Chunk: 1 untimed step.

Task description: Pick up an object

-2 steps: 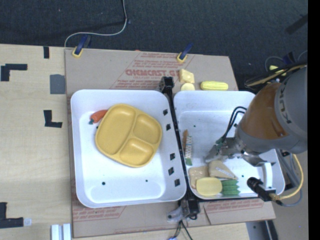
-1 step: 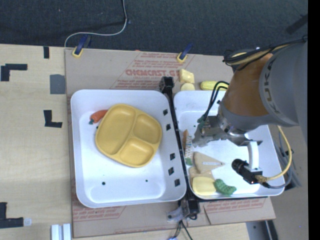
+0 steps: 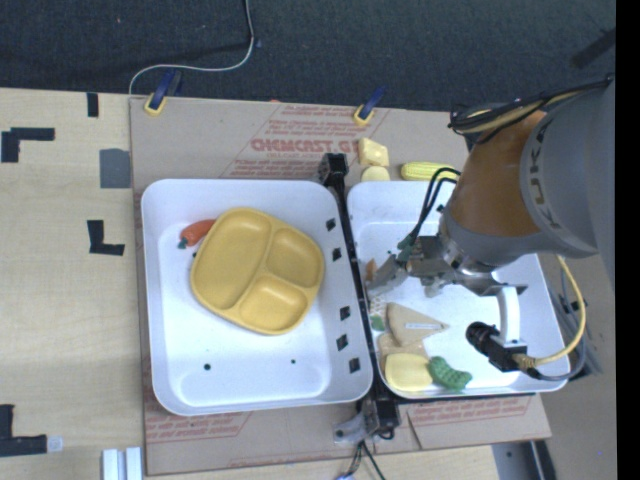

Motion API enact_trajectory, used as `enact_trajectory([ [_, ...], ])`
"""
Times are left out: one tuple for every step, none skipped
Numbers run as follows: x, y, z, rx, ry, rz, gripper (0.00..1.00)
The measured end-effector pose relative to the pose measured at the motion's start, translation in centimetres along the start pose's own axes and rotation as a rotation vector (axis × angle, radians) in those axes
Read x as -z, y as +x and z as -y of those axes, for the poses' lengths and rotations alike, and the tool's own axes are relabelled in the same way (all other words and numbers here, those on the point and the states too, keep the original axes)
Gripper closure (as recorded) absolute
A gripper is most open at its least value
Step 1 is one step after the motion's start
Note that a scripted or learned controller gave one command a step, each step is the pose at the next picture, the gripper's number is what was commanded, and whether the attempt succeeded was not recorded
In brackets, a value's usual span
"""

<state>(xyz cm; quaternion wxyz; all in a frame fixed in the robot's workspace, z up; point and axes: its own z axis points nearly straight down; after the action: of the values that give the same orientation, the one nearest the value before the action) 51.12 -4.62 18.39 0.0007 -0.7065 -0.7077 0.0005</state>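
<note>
Cardboard-topped bench, two white bins. I see the gripper (image 3: 385,276) low at the right bin's (image 3: 535,373) left wall, grip state unclear (wrist blocks view). Likely targets sit in its near-left corner: tan wedge (image 3: 412,322), yellow block (image 3: 406,371), green piece (image 3: 450,374). Left bin (image 3: 165,298) holds yellow tray (image 3: 258,269).

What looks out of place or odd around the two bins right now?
Two things stand out. Some yellow toy food and a corn cob lie on the cardboard behind the right bin, outside it. In the left bin, the yellow divided plate sits askew, partly covering a carrot.
</note>
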Motion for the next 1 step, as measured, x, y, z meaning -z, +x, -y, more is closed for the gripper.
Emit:
enact_trajectory([
  [-6.85,-5.65,-3.27,-0.005,0.001,0.002,0.00],
])
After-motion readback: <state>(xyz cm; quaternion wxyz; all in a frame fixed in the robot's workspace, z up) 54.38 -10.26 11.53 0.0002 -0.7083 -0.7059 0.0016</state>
